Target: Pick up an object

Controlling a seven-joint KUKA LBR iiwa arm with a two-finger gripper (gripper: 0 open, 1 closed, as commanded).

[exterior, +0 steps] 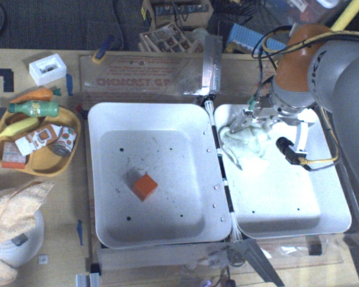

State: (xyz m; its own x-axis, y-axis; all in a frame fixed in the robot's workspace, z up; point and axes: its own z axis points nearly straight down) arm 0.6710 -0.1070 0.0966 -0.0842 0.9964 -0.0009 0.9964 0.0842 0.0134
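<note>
Worktop carries two shallow white bins side by side. Left bin: large, holds one orange cube near its floor centre, sitting flat, apart from all walls. Right bin: holds a pale, crumpled translucent object in its upper left part, close to the wall shared with the left bin. Arm, grey with orange band, reaches in over the right bin's upper edge. Claw is low over the pale object, touching or just above it; cannot tell how its jaws stand or whether anything is gripped. Yellow bowl of toy food sits at the worktop's left.
</note>
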